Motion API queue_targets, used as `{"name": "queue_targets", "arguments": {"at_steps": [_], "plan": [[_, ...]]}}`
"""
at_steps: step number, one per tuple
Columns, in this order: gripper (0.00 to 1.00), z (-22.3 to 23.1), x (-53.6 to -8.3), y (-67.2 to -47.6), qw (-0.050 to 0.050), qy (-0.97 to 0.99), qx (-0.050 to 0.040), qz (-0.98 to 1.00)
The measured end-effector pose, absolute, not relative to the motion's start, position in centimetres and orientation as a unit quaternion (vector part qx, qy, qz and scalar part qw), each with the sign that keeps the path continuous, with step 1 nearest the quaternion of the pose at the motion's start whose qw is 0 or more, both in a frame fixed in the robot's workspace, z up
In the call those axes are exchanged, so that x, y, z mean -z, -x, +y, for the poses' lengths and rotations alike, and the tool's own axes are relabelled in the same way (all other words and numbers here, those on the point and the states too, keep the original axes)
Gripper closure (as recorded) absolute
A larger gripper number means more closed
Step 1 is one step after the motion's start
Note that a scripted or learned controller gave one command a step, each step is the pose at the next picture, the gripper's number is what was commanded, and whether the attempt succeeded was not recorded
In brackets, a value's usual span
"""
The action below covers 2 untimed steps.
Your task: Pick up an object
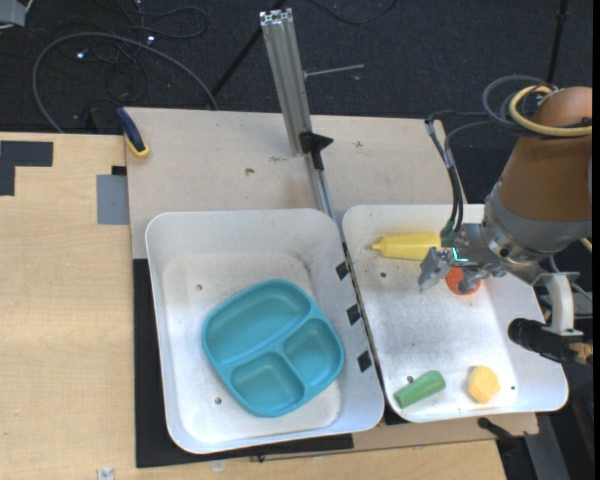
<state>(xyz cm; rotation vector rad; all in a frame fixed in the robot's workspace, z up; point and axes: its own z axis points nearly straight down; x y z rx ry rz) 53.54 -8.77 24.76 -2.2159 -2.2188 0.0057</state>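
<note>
Reaching in from the right with the grey arm (pixel 540 183), gripper (pixel 440 266) low over the far half of the right bin (pixel 430 338). Impossible to tell whether open or closed: too small and dark against the wrist.

4 loose things to pick from in that bin. Just left of the gripper, at the far wall: a yellow piece (pixel 405 246), long and lying on its side, tapered at its left end. Just right of the gripper: a small red-orange round thing (pixel 466 282), partly hidden under the wrist. Well apart from both, near the front rim: a short green cylinder (pixel 420 389), lying tilted, and beside it to the right a yellow-orange lump (pixel 483 384), rounded and matte. Nothing seen clasped in the gripper.

In the left bin (pixel 180 268): a blue tray (pixel 272 346) with 3 compartments, set at a slant.
</note>
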Motion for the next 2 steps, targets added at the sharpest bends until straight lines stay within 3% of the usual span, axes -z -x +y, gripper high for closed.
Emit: {"name": "queue_targets", "arguments": {"at_steps": [1, 2], "plan": [[0.00, -8.8, -24.9, -53.6, 0.002, 0.707, -0.0010, -0.708], [0.00, -8.2, -20.3, -53.1, 0.003, 0.707, -0.0024, -0.707]]}}
